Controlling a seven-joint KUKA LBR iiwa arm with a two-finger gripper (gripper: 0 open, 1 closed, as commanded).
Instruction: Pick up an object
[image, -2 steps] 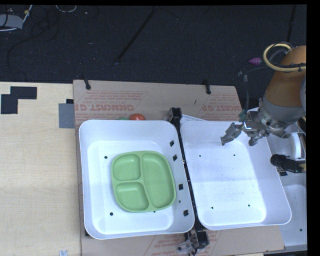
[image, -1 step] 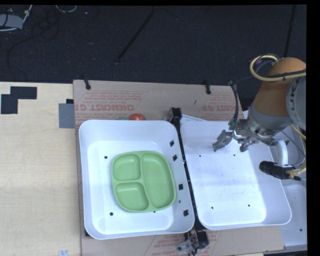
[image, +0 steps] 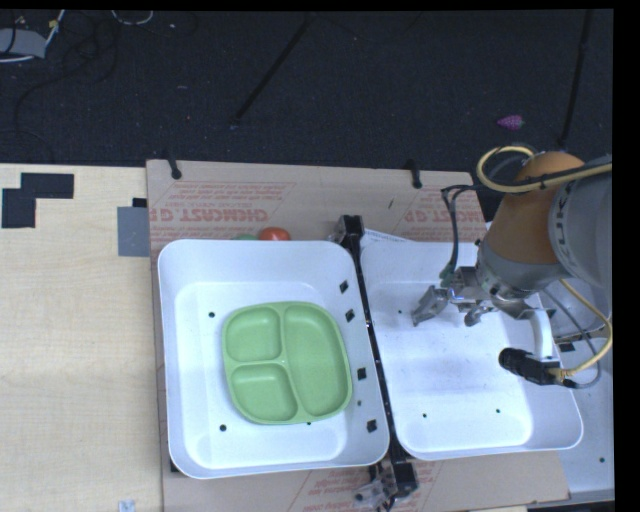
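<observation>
one green divided plate (image: 287, 362) lies flat in the left bin (image: 190, 300), well apart from the gripper (image: 452, 306) over the right bin (image: 480, 420); jaws look spread and hold nothing; the plate lies to their left.

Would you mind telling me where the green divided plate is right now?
The green divided plate lies flat in the left bin, near its middle, away from the gripper over the right bin.

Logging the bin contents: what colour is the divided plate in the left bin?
Light green, seen in the camera view: the divided plate.
</observation>
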